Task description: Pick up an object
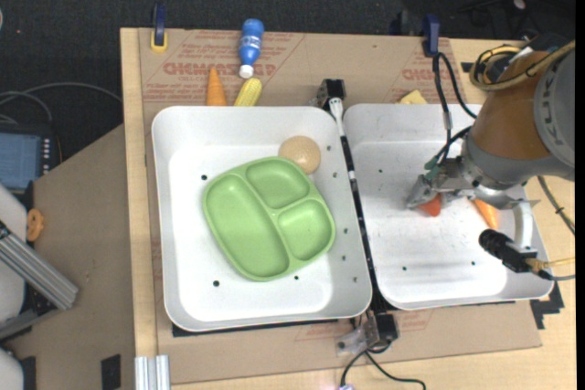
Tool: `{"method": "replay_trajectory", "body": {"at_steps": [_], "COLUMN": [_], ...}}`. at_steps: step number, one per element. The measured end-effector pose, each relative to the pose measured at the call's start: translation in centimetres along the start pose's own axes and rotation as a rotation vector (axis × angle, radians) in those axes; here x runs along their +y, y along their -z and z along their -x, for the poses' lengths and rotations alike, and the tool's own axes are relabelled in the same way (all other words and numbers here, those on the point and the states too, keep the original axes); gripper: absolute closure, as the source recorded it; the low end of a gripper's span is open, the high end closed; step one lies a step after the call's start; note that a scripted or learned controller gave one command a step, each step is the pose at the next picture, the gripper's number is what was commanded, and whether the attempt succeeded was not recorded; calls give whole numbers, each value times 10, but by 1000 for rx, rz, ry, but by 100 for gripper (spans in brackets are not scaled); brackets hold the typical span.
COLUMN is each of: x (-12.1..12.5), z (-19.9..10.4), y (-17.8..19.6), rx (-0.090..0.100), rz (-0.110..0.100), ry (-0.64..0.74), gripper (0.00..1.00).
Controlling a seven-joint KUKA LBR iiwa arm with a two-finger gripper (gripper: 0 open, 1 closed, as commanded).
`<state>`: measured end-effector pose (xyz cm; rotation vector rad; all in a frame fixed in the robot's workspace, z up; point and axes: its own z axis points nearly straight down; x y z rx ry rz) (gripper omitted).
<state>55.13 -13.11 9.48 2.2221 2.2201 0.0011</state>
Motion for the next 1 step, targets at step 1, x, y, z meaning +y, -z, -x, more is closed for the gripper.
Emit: {"method": "replay_trajectory", "body": {"at_steps": [1], "x": [5], "z": [-57], "y": [96], "rx": [0], "rz": [9], "ry": [7], "gripper": [100]}}
